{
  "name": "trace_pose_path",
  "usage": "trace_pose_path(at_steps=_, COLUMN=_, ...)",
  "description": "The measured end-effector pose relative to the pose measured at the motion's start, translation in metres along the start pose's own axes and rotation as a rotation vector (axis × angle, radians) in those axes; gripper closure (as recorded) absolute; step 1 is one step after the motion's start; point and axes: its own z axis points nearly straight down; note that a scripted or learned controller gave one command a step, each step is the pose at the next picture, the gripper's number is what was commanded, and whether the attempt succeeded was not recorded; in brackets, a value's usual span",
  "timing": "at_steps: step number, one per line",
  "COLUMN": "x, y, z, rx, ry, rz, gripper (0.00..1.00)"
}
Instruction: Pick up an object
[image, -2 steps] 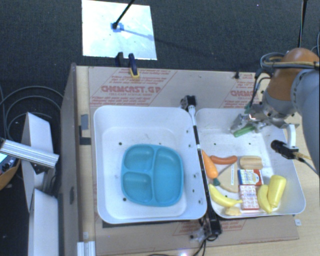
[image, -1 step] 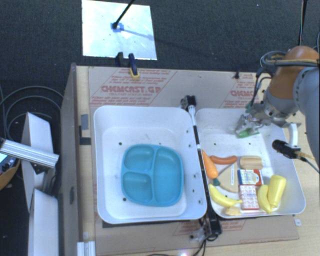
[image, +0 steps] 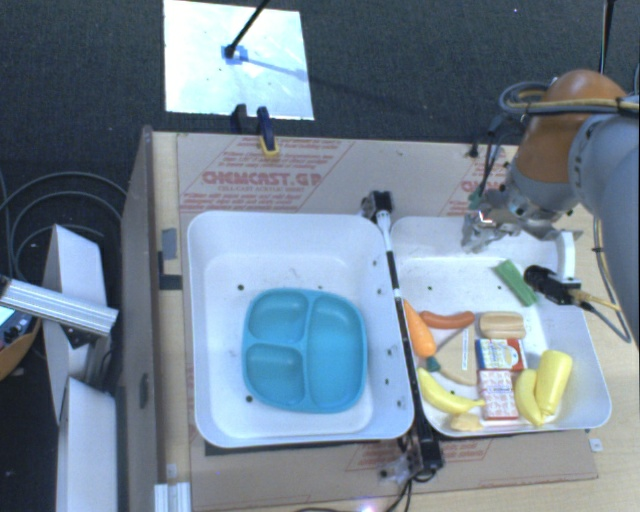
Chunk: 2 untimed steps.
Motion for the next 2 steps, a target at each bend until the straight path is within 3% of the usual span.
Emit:
trace_pose_path(at_steps=1, x=-0.003, y=-0.001, z=0.002, rx=0.002, ry=-0.001, rz=0.004, gripper=0.00)
trace_pose_path(at_steps=2, x=-0.067, y=-0.031, z=0.050, rx=0.005, ry=-0.004, rz=0.012, gripper=0.00)
